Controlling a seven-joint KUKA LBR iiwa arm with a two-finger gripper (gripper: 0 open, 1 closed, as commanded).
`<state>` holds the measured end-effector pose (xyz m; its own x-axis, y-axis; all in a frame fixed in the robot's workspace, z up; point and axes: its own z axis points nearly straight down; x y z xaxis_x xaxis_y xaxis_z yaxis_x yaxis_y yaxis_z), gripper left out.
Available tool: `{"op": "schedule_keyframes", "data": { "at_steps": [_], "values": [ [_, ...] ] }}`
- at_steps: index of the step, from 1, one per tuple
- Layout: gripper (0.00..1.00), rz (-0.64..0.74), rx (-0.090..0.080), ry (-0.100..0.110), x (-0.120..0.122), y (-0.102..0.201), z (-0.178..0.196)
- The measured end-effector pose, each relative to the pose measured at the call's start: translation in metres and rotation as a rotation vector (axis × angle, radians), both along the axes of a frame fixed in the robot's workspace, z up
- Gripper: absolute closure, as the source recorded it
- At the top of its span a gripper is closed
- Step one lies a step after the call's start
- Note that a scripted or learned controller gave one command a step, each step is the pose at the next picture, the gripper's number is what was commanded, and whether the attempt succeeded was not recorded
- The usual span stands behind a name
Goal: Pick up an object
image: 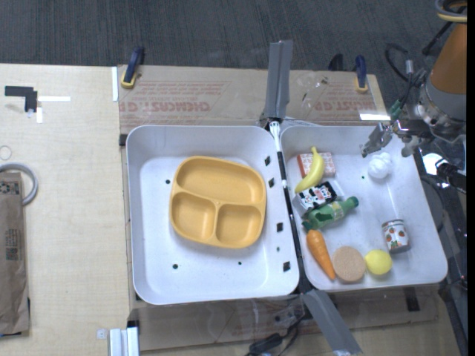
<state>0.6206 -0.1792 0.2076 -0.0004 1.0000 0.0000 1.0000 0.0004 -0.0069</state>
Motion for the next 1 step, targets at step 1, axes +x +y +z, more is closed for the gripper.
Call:
{"op": "schedule_keyframes", "data": {
  "at_steps": [1],
  "values": [
    [0.0,0.046,-0.001,-0.002,0.0265,0.0185,0.0083]
  ]
}}
